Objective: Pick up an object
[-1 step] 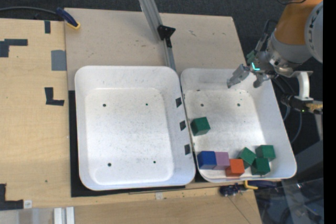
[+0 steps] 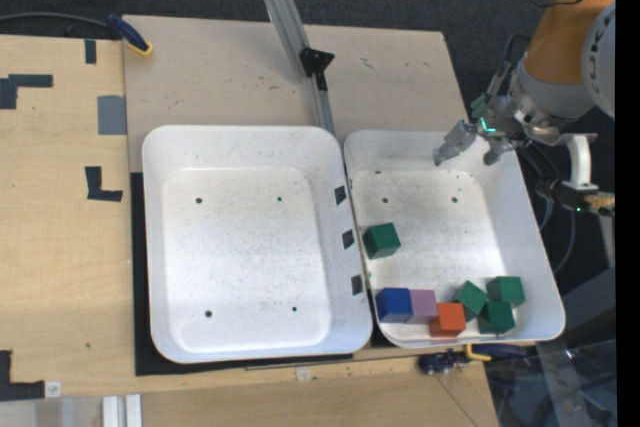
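Hand (image 2: 470,145) spread open, holding nothing, above right bin's (image 2: 520,215) far edge. Right bin has one green block (image 2: 381,239) alone and a block cluster (image 2: 452,305) at its near edge.

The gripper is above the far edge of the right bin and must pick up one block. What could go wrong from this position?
1. The blue block, purple block, orange block and three green blocks crowd together at the right bin's near edge; the gripper may push neighbours or grasp two.
2. They lie near the rim, so a finger might strike the wall.
3. The lone green block seems safer, though a closing finger could push it aside.
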Motion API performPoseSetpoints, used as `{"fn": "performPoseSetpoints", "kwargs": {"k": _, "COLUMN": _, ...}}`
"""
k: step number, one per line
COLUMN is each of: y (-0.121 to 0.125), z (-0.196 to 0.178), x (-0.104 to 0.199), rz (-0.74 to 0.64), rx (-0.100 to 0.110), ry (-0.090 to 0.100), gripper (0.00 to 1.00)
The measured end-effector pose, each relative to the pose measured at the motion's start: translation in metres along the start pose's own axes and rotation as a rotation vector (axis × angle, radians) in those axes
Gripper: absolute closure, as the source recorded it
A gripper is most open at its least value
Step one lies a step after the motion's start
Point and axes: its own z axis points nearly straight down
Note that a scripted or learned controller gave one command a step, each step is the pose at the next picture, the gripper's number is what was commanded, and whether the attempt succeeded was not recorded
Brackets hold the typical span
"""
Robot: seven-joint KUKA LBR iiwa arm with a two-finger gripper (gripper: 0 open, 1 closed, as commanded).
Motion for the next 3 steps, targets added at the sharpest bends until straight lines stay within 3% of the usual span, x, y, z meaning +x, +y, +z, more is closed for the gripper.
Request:
{"fn": "performPoseSetpoints", "kwargs": {"k": 2, "y": 0.001, "z": 0.095, "x": 0.001, "rz": 0.001, "rx": 0.005, "ry": 0.000, "gripper": 0.00}}
{"fn": "performPoseSetpoints", "kwargs": {"k": 3, "y": 0.000, "z": 0.112, "x": 0.002, "rz": 0.000, "rx": 0.003, "ry": 0.000, "gripper": 0.00}}
